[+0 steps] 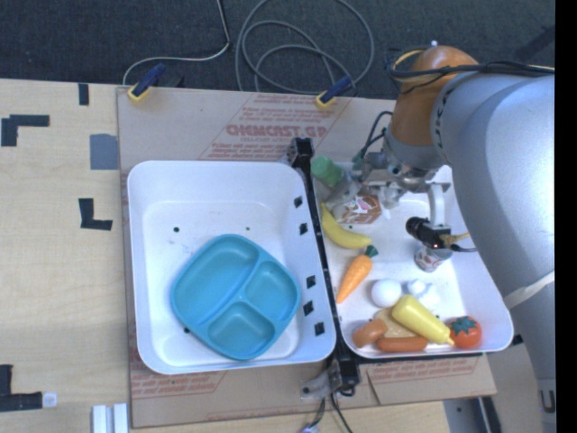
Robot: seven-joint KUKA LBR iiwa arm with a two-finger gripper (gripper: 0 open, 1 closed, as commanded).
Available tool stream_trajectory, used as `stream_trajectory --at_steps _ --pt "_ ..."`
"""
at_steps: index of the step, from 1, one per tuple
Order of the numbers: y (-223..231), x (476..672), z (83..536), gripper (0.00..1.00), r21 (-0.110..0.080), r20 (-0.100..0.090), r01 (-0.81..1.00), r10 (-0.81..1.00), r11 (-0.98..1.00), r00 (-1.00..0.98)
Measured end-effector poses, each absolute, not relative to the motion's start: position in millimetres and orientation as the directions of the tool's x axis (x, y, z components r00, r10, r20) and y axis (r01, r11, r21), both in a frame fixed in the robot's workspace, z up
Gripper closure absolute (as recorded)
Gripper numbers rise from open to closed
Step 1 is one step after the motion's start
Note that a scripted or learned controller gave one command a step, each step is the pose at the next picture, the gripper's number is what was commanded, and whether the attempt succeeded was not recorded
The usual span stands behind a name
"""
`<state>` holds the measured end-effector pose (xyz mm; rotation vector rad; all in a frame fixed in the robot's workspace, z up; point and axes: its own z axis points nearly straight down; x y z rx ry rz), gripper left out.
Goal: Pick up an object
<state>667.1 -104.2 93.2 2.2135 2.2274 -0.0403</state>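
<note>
Two shallow white bins are seen side by side on the surface (pixel 54 242), which is covered there by a brown cardboard sheet (pixel 261 129). The left bin (pixel 149 192) holds a blue divided plate (pixel 235 295), which lies toward that bin's near edge, with its compartments facing up.

The right bin (pixel 482 296) is crowded with toy food. A yellow banana (pixel 341 230) is found against the bin's left wall, and an orange carrot (pixel 354 276) lies just below it, tilted, with its green top toward the banana. A white egg (pixel 386 291) rests near the middle of the bin. Along the near edge, a brown sausage (pixel 403 343), a yellow corn cob (pixel 419 318) and a red tomato (pixel 465 331) are grouped closely, the tomato in the near right corner. A small jar (pixel 429 258) is seen toward the right wall.

The grey arm (pixel 505 170) is extended in from the right, its orange band (pixel 424 93) seen above the far edge of the right bin. The pincer (pixel 383 186) is lowered into the far part of that bin, directly over a round brown-and-white item (pixel 362 209) that sits just above the banana. Whether the pincer is released or clenched cannot be told, and whether the item is touched cannot be told either. A green object (pixel 326 171) is seen just beside the pincer, in the far left corner of the bin.

Beyond the far edge of the surface, a looped cable (pixel 306 34) lies on dark carpet.
</note>
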Motion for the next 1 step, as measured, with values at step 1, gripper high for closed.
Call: stream_trajectory --at_steps 1 --pt "-102.4 653.3 94.8 0.00 0.026 -0.015 1.000 1.000 -0.001 0.001"
